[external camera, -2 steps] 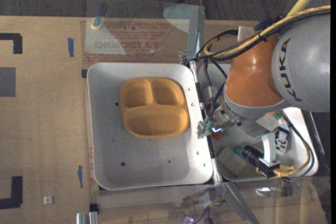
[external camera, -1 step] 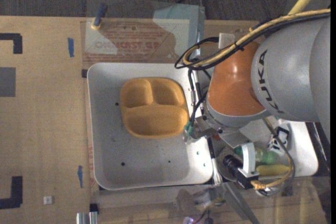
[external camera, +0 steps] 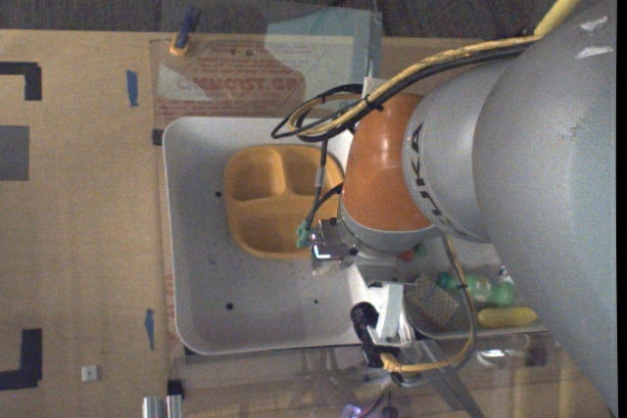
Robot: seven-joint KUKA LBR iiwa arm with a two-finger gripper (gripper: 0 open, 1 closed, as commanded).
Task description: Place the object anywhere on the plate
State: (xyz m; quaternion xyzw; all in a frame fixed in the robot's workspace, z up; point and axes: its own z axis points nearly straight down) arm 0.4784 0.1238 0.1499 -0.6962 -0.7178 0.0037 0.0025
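- Camera view: my arm (external camera: 460,162) reaches in from the right and covers much of both bins; the orange band sits directly over the right edge of the plate (external camera: 269,201).
- The plate is yellow, with compartments, and lies in the upper middle of the left bin (external camera: 196,240) on the table (external camera: 78,210).
- The tool (external camera: 323,245) sits just at the plate's lower right rim. Wrist housing hides it; I cannot tell its state, nor whether it carries anything.
- I cannot identify the object with certainty. Some green and yellow items (external camera: 490,301) lie in the right bin, partly behind the arm.
- Judgement: the arm is over the plate, so probably the placing step. The next move needs confirmation of a load, then a release above the plate.
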